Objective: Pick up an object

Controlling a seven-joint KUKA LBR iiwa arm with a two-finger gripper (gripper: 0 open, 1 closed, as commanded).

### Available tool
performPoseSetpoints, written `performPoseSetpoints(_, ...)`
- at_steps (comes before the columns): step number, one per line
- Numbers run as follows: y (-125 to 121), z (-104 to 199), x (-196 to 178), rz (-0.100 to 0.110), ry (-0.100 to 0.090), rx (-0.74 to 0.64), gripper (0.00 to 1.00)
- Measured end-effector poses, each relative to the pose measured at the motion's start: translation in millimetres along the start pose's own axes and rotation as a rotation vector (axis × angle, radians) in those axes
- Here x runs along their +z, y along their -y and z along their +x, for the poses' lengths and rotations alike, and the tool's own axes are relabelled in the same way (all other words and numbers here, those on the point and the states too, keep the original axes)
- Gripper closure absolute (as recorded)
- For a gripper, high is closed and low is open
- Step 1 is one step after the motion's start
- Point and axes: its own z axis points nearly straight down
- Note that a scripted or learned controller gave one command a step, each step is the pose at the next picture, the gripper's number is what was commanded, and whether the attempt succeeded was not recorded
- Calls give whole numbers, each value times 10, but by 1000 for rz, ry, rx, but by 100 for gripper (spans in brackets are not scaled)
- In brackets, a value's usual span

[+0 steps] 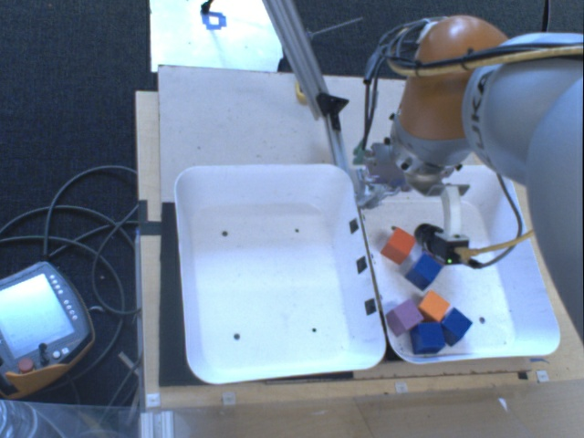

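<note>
Several small cubes lie in the right bin (529, 336). An orange cube (398, 245) sits near the divider, with a blue cube (425, 271) just below and to its right. Further toward the front are a second orange cube (434, 305), a purple cube (404, 318) and two more blue cubes (426, 338) (456, 324). My gripper (372, 186) hangs over the right bin's back left corner, above and behind the first orange cube. Nothing shows in its grasp.
The left bin (274, 272) adjoins the right one along a shared rim with black clips (362, 265). A slanted metal rod (297, 44) crosses behind the gripper. Cables and a teach pendant (36, 322) lie off the bench at the left.
</note>
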Motion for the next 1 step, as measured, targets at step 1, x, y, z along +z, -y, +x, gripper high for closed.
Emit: performPoseSetpoints(1,13,489,-46,0,0,0,100)
